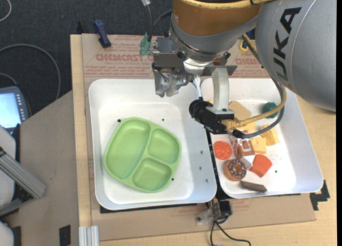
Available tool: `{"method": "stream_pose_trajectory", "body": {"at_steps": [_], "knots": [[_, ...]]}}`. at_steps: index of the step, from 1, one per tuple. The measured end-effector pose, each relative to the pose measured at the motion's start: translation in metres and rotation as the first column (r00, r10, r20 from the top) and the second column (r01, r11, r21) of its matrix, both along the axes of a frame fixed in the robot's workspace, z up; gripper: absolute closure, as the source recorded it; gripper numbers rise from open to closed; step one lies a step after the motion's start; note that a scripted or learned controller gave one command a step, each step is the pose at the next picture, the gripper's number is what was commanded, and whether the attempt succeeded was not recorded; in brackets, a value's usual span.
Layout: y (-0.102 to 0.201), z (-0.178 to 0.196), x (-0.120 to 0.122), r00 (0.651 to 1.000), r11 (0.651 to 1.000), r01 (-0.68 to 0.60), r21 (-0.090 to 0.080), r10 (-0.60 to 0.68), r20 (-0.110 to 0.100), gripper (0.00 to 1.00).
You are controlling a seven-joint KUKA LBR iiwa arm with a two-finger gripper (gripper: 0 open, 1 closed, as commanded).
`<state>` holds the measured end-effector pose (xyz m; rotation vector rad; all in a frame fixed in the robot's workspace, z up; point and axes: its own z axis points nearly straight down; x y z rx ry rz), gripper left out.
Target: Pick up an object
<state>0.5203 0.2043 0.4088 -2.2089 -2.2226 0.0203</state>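
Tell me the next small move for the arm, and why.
Probably shift the gripper toward the right bin before descending. It sits over the back of the left bin, near the green divided plate, while the small food pieces lie in the right bin.

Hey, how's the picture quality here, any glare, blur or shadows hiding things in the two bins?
Camera view: lighting is even and soft; the green divided plate in the left bin is sharp, with mild sheen. The white bin walls look bright but not blown out. The arm looms large and slightly soft at the top, blocking part of the right bin. The small food toys stay readable, casting only faint shadows.
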Motion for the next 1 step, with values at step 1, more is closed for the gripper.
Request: {"method": "stream_pose_trajectory", "body": {"at_steps": [1], "knots": [[0.0218, -0.0717, -0.0443, 1.0, 1.0, 0.002, 0.001, -0.002, 0.003, 1.0]]}}
